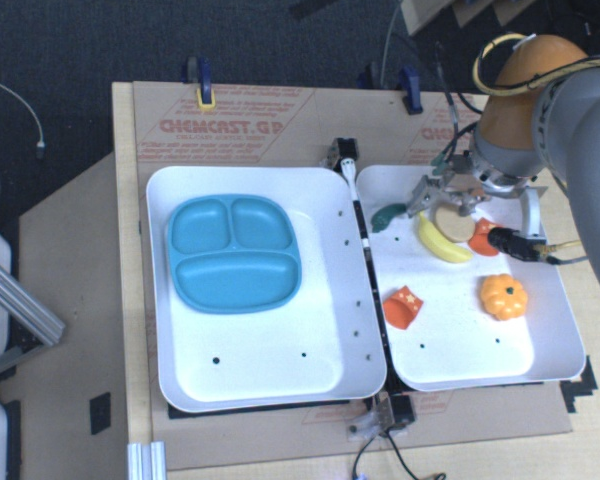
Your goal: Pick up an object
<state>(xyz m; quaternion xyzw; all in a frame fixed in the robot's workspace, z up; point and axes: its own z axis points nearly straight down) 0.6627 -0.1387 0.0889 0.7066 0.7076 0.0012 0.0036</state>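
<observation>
Overhead, the gripper (458,200) hovers at the right bin's (550,363) twelve o'clock, above a banana (442,243); whether its fingers are parted cannot be told; an orange block (402,307) sits at nine o'clock, a small pumpkin (503,297) toward three; the left bin (280,368) holds a blue plate (234,252).

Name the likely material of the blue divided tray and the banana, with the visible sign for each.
Blue divided tray: probably moulded plastic; uniform colour, smooth rounded compartments, soft sheen. Banana: likely a plastic toy; even yellow, slight gloss, no blemishes.
</observation>
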